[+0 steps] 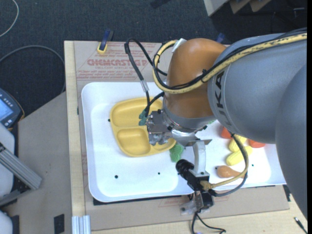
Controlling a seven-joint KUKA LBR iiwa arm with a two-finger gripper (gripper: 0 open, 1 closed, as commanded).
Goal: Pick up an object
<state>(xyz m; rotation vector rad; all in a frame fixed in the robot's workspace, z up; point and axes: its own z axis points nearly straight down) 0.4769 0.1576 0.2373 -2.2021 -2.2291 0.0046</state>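
Note:
A yellow two-compartment dish (127, 126) lies in the left white bin (105, 174), towards its right side. My gripper (156, 129) hangs low over the dish's right edge, under the orange wrist band, and the arm hides that edge. Just below and to the right of the gripper, a small green object (175, 153) sticks out at the bin's right wall. I cannot make out anything held in the gripper.
The right bin (267, 172) holds a yellow object (236, 155), an orange oblong piece (225, 170) and a red-orange object (257, 143), all partly hidden by the arm. Cables and a black connector (191, 175) hang over the bins' front edge.

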